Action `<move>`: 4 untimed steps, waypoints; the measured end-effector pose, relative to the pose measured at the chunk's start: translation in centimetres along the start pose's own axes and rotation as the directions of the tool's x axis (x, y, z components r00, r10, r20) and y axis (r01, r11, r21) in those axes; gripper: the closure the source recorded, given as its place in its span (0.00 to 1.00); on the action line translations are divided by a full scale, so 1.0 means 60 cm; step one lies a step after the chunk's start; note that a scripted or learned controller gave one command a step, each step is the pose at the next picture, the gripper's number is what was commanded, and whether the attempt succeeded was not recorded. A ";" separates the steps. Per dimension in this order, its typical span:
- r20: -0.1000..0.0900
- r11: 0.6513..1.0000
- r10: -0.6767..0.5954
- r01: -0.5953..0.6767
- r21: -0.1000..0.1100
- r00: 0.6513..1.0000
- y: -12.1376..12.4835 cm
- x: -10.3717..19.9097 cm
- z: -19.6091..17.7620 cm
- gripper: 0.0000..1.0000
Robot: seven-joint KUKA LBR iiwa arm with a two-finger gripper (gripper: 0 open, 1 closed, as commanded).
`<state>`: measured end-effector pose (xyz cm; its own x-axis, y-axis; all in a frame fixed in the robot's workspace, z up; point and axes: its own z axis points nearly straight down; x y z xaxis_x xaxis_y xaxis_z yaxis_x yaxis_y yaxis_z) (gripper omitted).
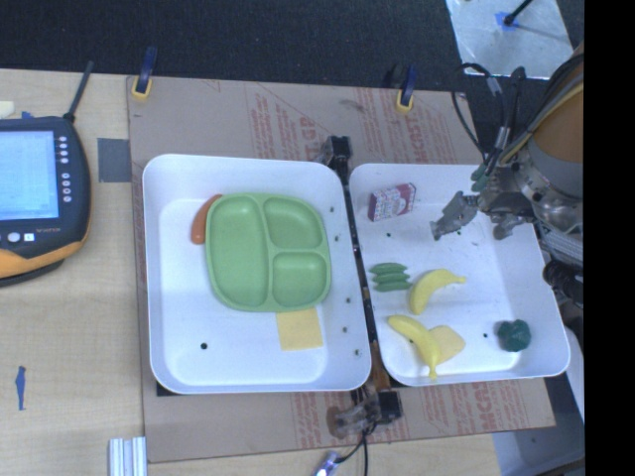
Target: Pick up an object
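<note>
Gripper [474, 218] of the grey arm [556, 157] hangs over the right bin [466, 370] at about 1 o'clock of its floor, its two fingers spread apart with nothing between them. Candidate objects lie below and to its left: a small purple-and-white packet [391, 202] at 11 o'clock of the bin, a green pea pod [389, 276] near the bin's left wall at 9 o'clock, one yellow banana [435, 288] near the centre, a second banana [421, 340] at 6 o'clock lying across a pale yellow slice [448, 342], and a dark green lump [514, 335] at 4 o'clock. The left bin [169, 266] holds a green divided plate [268, 253], an orange piece [200, 220] tucked against the plate's 10 o'clock edge, and a yellow square [300, 329] at its 6 o'clock. No object sits directly under the fingers, so a straight descent would likely close on bare bin floor. Other risks, judged from the layout: the curved bananas may roll or squirt out of a pinch; the pea pod lies close to the wall, where a finger could strike the rim; the flat slice offers little to grip.
</note>
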<state>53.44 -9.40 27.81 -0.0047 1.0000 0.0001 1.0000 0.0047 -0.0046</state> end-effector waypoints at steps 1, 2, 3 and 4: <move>0.001 1.000 -0.001 0.001 0.002 1.000 -0.002 -0.003 0.201 0.00; 0.000 1.000 0.000 0.000 0.002 1.000 -0.042 -0.038 0.308 0.00; 0.001 1.000 0.001 -0.001 -0.002 1.000 0.055 -0.064 0.310 0.00; 0.001 1.000 -0.001 0.001 0.000 1.000 0.016 -0.091 0.311 0.00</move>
<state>54.35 -14.86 9.15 -0.0053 1.0000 -0.0006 1.0000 0.0053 -0.0048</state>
